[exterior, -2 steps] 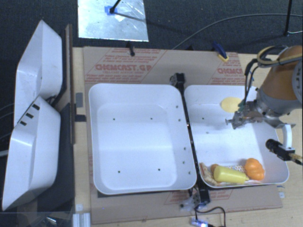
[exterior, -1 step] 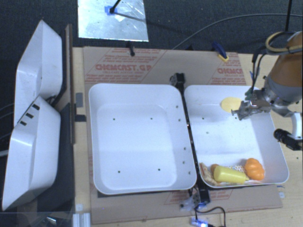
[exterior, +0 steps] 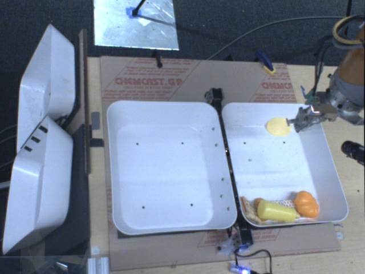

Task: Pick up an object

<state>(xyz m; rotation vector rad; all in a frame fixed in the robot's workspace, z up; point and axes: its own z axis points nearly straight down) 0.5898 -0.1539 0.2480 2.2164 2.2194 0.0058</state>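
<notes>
At the frame's right edge the gripper (exterior: 302, 120) hovers over the right bin (exterior: 328, 153), its finger state impossible to tell, just beside a pale yellow round object (exterior: 278, 127), while a yellow bottle-like object (exterior: 276, 211) and an orange (exterior: 306, 204) lie in the lower corner.

Overhead, slanted, over 2 bins (exterior: 171, 110).

The grey arm with its orange band comes in from the right, wrist bent low and pointing leftward. Its small metal two-finger hand (exterior: 300, 123) hangs at the far right of the scene, too small and blurred to read clearly.
</notes>
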